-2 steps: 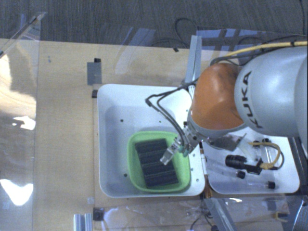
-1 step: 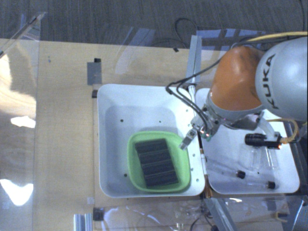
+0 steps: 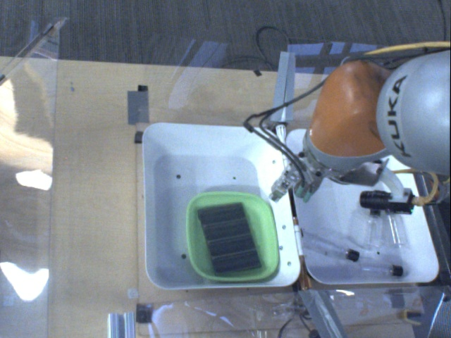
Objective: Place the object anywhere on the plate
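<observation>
The dark ridged block (image 3: 227, 238) lay flat on the green plate (image 3: 194, 225), approx. in the middle, w/ green rim showing all round it. The plate sat in the near half of the left bin (image 3: 152, 189), as the view had it, w/ its near edge and right edge close to the bin walls. The far half of that bin was bare white floor, so there was lots of room there. The gripper (image 3: 290, 186) hung over the wall btw. the two bins, just past the plate's far right corner, and did not touch plate or block. I could not tell if the gripper was open or closed. The big grey arm (image 3: 416, 111) w/ its orange band covered the far part of the right bin (image 3: 426, 259). In that bin's near part lay a few clear tubes (image 3: 373, 264) w/ small black tips, close to the front wall. Dark cables (image 3: 264, 129) looped from the arm over the left bin's far right corner. Both bins stood side by side on the wood table (image 3: 84, 189). A small grey block (image 3: 139, 105) sat on the table just beyond the left bin's far left corner.
</observation>
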`<action>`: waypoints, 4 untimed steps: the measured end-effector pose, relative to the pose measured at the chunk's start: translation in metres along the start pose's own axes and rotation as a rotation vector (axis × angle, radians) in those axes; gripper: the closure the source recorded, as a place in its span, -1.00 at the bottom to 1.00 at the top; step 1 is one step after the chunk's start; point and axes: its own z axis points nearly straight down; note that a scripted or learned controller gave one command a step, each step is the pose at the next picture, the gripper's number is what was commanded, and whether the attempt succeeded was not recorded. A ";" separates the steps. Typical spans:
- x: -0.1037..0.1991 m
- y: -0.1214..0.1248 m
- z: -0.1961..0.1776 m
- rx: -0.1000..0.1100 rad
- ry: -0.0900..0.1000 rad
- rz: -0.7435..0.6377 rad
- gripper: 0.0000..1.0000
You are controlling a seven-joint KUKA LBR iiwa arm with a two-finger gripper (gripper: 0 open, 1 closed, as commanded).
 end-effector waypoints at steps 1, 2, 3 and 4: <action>-0.068 -0.022 -0.041 0.007 0.004 -0.097 1.00; 0.027 -0.011 -0.002 0.007 0.011 -0.409 1.00; 0.064 0.013 0.011 0.004 0.009 -0.562 1.00; 0.064 0.013 0.011 0.004 0.009 -0.562 -1.00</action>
